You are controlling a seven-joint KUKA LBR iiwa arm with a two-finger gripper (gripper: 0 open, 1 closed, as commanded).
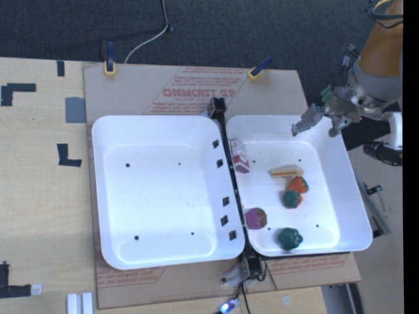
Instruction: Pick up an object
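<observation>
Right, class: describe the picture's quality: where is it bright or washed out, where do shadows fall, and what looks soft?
Camera view: the left bin floor is washed out by bright overhead light; soft shadows sit under the green ball and purple ball; the gripper looks slightly blurred; small objects lack fine detail.

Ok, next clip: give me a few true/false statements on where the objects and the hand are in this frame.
1. The small purple ball lies in the left white bin. False: it lies in the right white bin, near the divider.
2. The dark green lumpy object sits near the right bin's front edge. True.
3. The hand grips the flat tan wedge. False: the hand hovers over the right bin's far corner, apart from the wedge.
4. The orange-and-green toy lies just in front of the wedge. True.
</observation>
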